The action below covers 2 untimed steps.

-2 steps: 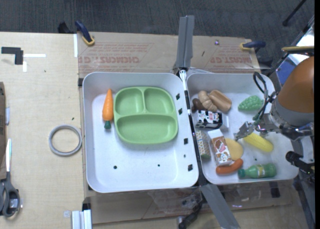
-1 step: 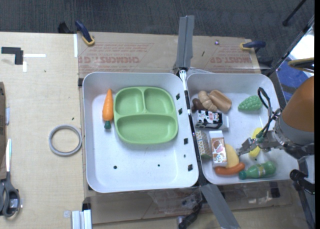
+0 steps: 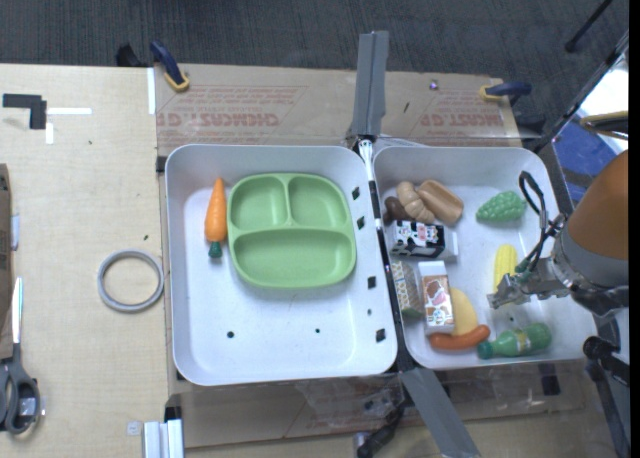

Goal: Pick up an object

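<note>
From my seat, the pick was in its approach step: nothing had been lifted, and every object lay on a bin floor. The gripper (image 3: 507,293) hung low over the right bin (image 3: 470,161), toward its front right corner, with the grey arm (image 3: 600,246) reaching in across that bin's right edge. Its tip sat just below the yellow corn (image 3: 505,266) and just above the green bottle (image 3: 515,341), which lay along the front edge. I could not make out whether it touched either one.

The metal at the tip was small and tangled with cable in my view, so I could not tell whether the gripper was open or closed. I saw nothing caught in it.

I judged the likeliest targets to be the corn or the bottle, both nearest the tip. The other candidates crowded the right bin's left half: the bread rolls (image 3: 430,201) near the back left corner, the cow-print carton (image 3: 418,238) below them, a snack box (image 3: 435,301), a banana (image 3: 464,312) and a red sausage (image 3: 458,339) toward the front. A green leafy piece (image 3: 500,208) lay near the back right. In the left bin (image 3: 280,361), a green divided plate (image 3: 292,229) sat by the back edge, with a carrot (image 3: 215,211) just beside its left rim.

As I saw it, the next move called for centring over one item, going down squarely, and closing firmly before any lift. The bottle's rounded body might roll away.
</note>
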{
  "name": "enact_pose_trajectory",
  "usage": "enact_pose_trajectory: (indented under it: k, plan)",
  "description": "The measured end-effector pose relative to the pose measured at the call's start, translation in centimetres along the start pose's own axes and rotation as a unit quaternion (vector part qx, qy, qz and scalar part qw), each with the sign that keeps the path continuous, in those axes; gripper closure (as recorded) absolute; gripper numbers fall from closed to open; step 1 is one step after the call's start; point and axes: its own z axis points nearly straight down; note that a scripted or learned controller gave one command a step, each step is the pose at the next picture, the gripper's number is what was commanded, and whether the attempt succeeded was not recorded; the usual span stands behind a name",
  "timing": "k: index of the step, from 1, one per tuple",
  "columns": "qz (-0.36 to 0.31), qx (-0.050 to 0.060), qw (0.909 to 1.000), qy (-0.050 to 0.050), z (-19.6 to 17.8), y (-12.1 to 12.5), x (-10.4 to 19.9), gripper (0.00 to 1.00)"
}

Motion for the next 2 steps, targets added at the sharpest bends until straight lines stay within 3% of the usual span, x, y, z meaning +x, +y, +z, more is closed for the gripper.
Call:
enact_pose_trajectory:
  k: [1,2]
  plan:
    - [-0.056,0.0,0.9985,0.0,-1.4,0.3,3.5,1.0]
    - [-0.064,0.0,0.9979,-0.001,-14.8,8.6,9.1,1.0]
